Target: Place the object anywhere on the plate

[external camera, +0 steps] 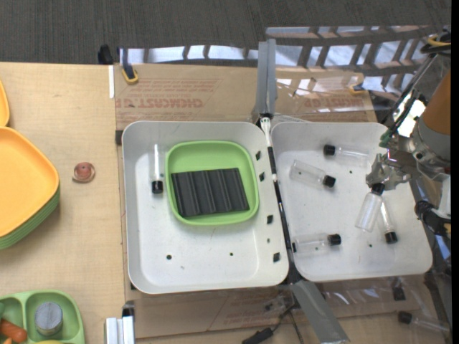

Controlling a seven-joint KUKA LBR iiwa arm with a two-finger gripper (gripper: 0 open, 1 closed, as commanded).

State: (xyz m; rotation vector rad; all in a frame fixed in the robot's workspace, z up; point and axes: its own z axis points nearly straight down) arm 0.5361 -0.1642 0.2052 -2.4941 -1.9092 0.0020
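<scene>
Clear plastic vial (pixel 368 211) is clamped in the claw (pixel 377 189) (cap uppermost); the green plate (pixel 176 160) lies far leftward.

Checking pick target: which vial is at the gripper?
The vial hanging tilted from the gripper, cap up between its fingers. The other right-bin vials lie apart.

I count two white bins: the left bin (pixel 143 264) and the right bin (pixel 344 264). In the left one I see one green plate (pixel 210 153) bearing one dark ribbed mat (pixel 211 191), and one clear tube with a black cap (pixel 156 169) beside it. In the right one I count five such tubes (pixel 341 150) (pixel 313 174) (pixel 315 244) (pixel 368 210) (pixel 387 225). That makes six tubes in all. On the surface (pixel 64 106) lies one small red knob (pixel 84 171) near one stack of orange plates (pixel 21 185).
</scene>
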